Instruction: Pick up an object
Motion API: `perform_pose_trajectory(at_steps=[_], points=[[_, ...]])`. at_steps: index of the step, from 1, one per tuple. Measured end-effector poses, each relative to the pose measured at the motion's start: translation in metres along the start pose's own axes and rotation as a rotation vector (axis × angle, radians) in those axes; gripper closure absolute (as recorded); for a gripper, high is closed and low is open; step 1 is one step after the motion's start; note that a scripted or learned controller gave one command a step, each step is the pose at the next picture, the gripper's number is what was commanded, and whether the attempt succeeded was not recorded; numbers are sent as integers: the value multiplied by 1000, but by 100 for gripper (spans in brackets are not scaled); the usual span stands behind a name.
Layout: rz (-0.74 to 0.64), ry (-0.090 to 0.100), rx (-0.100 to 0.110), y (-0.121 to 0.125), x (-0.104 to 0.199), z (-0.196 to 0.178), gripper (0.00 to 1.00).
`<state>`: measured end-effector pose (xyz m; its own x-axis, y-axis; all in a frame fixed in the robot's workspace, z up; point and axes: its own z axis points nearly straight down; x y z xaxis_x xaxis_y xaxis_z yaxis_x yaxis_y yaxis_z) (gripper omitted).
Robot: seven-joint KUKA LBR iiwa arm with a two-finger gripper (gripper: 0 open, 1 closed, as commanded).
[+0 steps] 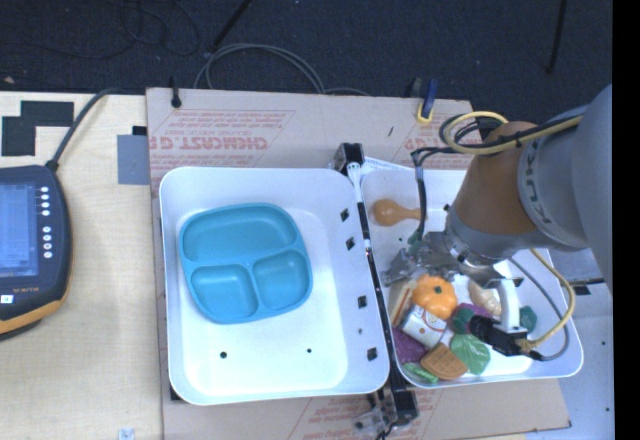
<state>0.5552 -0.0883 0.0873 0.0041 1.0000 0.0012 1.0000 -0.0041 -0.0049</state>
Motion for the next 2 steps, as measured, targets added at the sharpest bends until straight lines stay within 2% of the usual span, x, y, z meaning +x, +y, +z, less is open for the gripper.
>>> perform_pose_trajectory(at_steps=[1,2], points=[[-2,0,-1,-34,-3,0,0],[-3,0,-5,-55,-9,0,0]])
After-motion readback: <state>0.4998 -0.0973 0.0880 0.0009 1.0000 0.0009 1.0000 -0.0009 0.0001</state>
